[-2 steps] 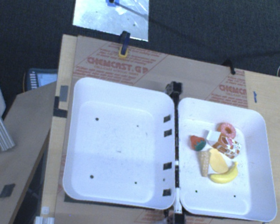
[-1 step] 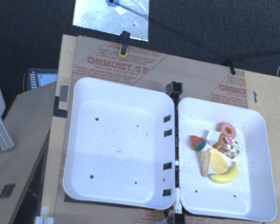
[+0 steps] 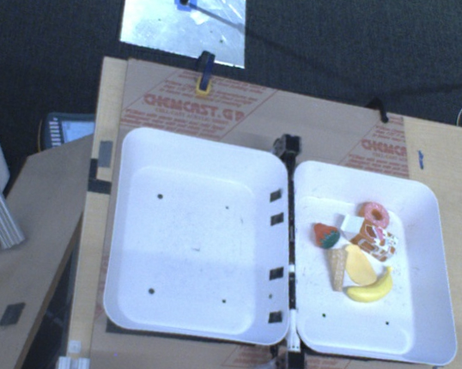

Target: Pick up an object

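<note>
Right bin [image 3: 437,255], glossy white plastic, holds clustered toy food near centre: pink ring donut [image 3: 374,214], curved yellow banana [image 3: 370,288], ridged tan cone [image 3: 337,267], red-green strawberry [image 3: 325,235], left bin [image 3: 132,207] smooth white, cardboard sheet [image 3: 252,109] beneath both

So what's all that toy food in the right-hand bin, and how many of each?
Pink doughnut: 1
Yellow banana: 1
Red strawberry-like piece: 1
Ice-cream cone: 1
Red-and-white frosted pastry: 1
Pale yellow slice, perhaps cheese: 1
Small white block: 1
Total: 7, all clustered in the right bin; overlaps make the count approximate.
</note>
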### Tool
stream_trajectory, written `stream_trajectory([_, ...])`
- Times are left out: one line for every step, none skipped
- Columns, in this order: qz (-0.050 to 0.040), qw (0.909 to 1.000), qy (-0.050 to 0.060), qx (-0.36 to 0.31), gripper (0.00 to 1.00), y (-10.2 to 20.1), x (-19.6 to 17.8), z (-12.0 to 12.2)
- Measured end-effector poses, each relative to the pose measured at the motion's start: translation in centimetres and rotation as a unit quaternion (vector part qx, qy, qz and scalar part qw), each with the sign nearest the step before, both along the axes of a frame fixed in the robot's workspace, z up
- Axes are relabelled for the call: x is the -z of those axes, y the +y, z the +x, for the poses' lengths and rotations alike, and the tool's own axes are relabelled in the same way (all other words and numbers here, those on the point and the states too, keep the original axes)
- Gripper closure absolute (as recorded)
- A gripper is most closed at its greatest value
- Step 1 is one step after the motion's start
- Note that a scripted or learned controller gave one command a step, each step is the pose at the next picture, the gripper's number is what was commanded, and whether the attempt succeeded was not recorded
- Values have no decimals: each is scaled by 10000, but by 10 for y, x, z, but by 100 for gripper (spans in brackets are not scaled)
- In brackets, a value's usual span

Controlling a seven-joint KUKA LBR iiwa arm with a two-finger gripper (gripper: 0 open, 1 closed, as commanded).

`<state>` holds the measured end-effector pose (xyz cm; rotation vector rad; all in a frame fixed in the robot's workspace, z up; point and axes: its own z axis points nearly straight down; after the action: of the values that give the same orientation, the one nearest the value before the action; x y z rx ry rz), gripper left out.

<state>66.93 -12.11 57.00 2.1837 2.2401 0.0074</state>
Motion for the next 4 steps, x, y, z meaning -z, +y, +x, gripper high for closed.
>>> stream_trajectory([-9, 10000, -22, -22, 100, 1, -12, 0])
stream_trajectory([-9, 10000, -17, -27, 0, 1, -12, 0])
stream_trajectory([-18, 10000, -39, -48, 100, 1, -24, 0])
stream_trajectory([-17, 10000, -33, -53, 0, 1, -23, 0])
